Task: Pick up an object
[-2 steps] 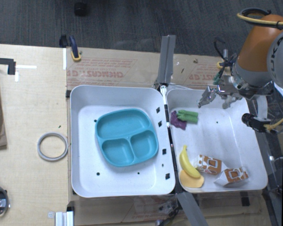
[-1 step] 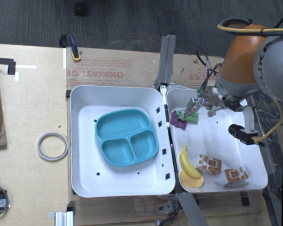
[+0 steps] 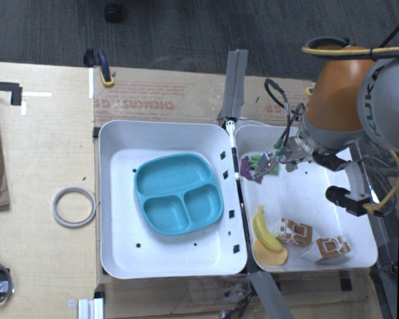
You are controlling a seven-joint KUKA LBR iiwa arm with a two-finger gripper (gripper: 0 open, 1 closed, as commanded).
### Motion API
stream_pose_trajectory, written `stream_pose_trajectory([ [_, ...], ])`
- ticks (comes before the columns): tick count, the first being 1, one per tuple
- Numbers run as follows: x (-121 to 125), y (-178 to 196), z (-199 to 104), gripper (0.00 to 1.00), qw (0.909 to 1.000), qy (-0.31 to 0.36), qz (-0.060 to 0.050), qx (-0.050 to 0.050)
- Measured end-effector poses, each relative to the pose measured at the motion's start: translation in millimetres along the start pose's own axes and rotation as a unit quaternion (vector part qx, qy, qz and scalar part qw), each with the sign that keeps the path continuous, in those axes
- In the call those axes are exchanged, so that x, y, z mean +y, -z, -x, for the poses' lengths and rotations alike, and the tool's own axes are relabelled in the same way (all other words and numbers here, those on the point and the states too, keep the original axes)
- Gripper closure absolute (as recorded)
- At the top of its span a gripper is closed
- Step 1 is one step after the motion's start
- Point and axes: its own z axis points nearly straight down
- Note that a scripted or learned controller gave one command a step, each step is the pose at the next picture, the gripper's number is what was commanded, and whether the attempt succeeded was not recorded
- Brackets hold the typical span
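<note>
You have 2 white bins on the bench. The left bin [image 3: 113,205] carries a blue 3-compartment tray [image 3: 179,194]. The right bin [image 3: 363,243] carries the pick candidates: a purple-and-green toy [image 3: 253,167] at its upper left, a banana [image 3: 265,231] near the front, a yellow piece [image 3: 272,255] touching the banana's lower end, and 2 small brown-and-white packets [image 3: 296,233] [image 3: 332,247] beside it.

Step in hand: reach and grasp. The gripper [image 3: 278,159] sits low over the upper left of the right bin, just beside the purple-and-green toy, which is your likely target. The tip is small and cluttered with cabling, so you cannot tell if the jaws stand apart or together, nor whether the toy is between them; treat it as not held.

Next move, as a judgement: you need the tips either side of the toy before closing, then a straight lift. The toy lies close to the wall between the 2 bins, so watch for a jaw catching the rim.

Writing: the arm's grey casing [image 3: 388,97] shows part of "KUKA" at the right. The brown board [image 3: 162,102] behind the bins bears red print, too faint and reversed to read.
</note>
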Motion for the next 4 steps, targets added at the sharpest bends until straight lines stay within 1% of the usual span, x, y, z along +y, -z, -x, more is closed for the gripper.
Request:
stream_pose_trajectory([
  [1, 56.2, 0.5, 36.9, 0.00, 0.9966, 0.082, 0.001, -0.001],
  [2, 15.5, -99.0, 76.0, 0.00, 0.9877, 0.157, 0.001, -0.001],
  [3, 61.2, -98.2, 72.4, 0.00, 0.9828, 0.184, 0.002, -0.001],
  [4, 79.2, 1.1, 22.5, 0.00, 0.9985, 0.054, 0.002, -0.001],
])
